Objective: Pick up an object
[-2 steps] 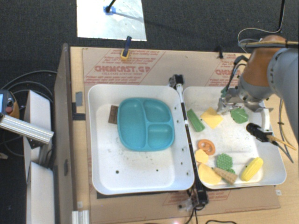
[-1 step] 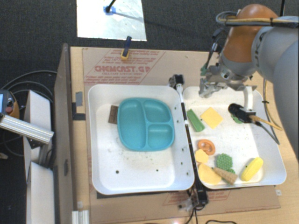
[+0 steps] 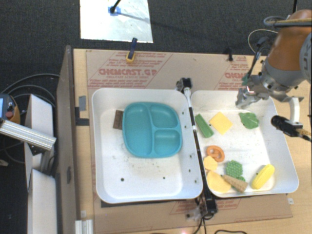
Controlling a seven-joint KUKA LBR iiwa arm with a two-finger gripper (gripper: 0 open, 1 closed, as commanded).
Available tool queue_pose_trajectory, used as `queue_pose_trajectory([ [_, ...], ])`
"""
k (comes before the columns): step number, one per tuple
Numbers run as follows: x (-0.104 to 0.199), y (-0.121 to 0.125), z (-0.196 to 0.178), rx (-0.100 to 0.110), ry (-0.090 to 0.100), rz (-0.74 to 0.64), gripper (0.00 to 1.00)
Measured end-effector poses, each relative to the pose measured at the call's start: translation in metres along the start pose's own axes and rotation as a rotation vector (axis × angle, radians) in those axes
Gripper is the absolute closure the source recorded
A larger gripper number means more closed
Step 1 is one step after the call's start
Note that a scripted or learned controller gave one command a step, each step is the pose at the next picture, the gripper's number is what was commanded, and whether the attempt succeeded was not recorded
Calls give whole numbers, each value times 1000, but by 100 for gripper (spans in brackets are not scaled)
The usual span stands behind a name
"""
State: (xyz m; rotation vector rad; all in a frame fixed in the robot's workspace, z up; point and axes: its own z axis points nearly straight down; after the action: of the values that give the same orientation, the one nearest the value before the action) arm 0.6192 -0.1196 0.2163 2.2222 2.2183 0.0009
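The right bin holds several toy foods: a green pepper strip, a yellow cheese square, a green leafy piece, an orange ring, a green waffle-textured piece, a yellow corn cob, a tan cone and yellow wedges. My gripper hangs over the bin's far edge, just above and left of the leafy piece. Nothing shows between its fingers.
The left bin bears a teal divided plate and a small brown block beside it. A metal divider runs between the bins. The arm's grey body and orange band reach in at the upper right.
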Motion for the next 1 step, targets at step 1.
queue_pose_trajectory([
  [1,2,1,1,0,0,-4,0],
])
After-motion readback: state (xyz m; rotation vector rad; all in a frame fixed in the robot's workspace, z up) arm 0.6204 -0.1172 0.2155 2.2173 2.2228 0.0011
